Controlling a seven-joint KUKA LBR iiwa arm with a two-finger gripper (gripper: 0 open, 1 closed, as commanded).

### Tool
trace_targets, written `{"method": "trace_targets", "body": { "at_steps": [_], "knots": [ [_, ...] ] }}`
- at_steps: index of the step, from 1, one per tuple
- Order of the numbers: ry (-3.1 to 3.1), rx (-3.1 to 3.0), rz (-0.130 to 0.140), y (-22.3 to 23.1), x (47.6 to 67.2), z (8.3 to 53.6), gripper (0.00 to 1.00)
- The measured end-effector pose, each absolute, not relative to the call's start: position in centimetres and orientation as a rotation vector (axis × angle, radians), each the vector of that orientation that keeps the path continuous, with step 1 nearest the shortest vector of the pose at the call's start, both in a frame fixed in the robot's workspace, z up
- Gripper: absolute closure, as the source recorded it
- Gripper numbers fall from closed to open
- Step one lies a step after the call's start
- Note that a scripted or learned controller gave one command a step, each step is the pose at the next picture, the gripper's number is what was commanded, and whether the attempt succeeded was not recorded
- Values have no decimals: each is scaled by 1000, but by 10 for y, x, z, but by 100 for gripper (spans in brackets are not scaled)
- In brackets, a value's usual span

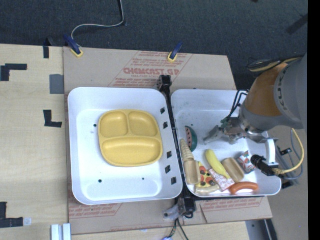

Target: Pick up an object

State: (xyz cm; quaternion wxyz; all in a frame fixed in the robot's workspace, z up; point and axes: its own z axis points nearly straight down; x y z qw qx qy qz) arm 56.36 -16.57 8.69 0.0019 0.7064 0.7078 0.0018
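From above: the grey two-finger gripper (216, 132) hangs low in the right white bin (210, 104), fingers spread, gripping nothing. Nearest candidate, the yellow toy banana (215, 163), lies just nearer among clustered toy foods. The yellow divided plate (131, 137) sits alone in the left bin.

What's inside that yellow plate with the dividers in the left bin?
Nothing that I can see. The yellow three-compartment plastic plate lies flat in the left white bin, and all three sections show bare yellow. Whatever might lie beneath the plate is covered by it.
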Motion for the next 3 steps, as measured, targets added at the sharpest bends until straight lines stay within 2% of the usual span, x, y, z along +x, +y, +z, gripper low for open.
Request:
{"method": "trace_targets", "body": {
  "at_steps": [1, 2, 3],
  "knots": [
    [2211, 2216, -2, -111, 569, 87, 0],
    [2212, 2216, -6, -112, 634, 87, 0],
    [2209, 2215, -9, -102, 648, 87, 0]
  ]
}}
